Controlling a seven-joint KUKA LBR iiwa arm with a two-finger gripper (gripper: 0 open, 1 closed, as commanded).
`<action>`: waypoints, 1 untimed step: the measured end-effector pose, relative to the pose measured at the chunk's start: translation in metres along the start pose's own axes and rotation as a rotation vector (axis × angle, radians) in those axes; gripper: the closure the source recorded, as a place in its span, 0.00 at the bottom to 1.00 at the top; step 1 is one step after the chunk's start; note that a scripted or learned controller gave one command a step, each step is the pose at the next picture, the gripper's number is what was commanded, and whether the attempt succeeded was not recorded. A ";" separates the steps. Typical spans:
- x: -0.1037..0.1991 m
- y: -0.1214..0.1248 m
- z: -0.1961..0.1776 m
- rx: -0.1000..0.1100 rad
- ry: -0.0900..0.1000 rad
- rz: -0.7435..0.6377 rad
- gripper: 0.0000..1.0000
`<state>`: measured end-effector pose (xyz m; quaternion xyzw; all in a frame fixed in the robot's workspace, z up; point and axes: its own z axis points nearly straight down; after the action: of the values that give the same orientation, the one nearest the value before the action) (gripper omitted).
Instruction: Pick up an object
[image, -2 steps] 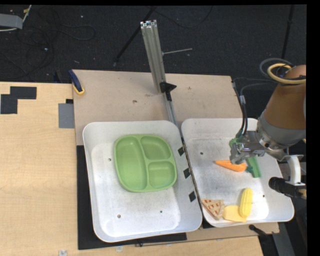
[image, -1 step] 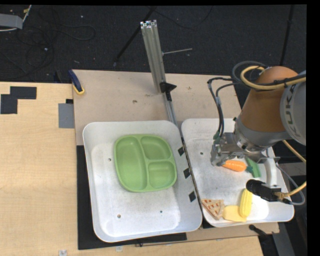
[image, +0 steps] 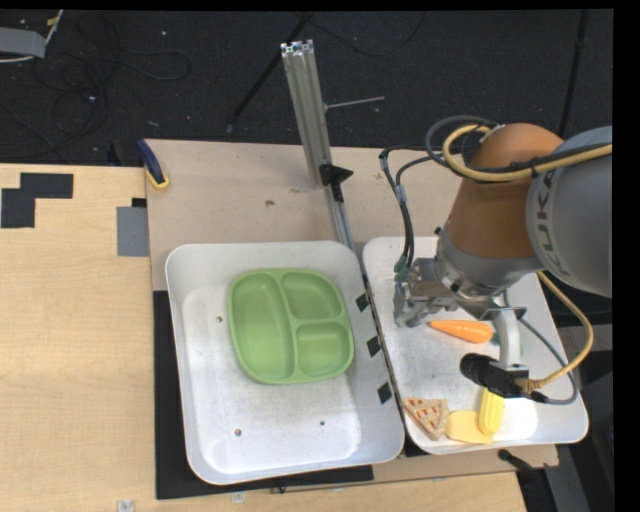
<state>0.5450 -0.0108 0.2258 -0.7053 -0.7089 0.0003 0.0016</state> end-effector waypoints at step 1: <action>0.057 0.013 0.007 0.000 0.000 -0.001 1.00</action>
<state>0.5574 0.0462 0.2191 -0.7050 -0.7092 0.0004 0.0017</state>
